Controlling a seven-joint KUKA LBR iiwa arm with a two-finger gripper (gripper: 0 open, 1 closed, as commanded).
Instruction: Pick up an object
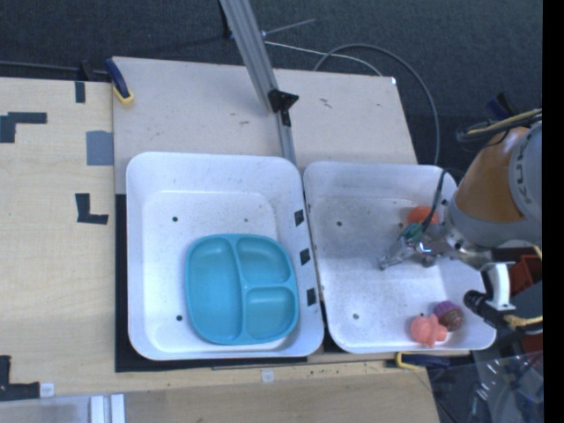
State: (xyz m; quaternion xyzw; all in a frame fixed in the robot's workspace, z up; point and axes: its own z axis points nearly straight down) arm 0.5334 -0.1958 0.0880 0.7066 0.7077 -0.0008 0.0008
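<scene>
Low in the right-hand bin point(352, 192), the gripper point(394, 258) reaches across the white floor with nothing visibly between its fingers; whether it is released or clenched cannot be told. Just behind it, toward the arm, sits a small orange object point(419, 213), partly hidden. Nearer the camera, well apart from the gripper, lie a pink toy point(427, 330) and a purple-brown piece point(448, 315), touching. Beyond the gripper, the neighbouring bin point(141, 236) holds a blue divided plate point(240, 287). The approach step appears under way; next, the gripper must settle squarely over one object.
</scene>
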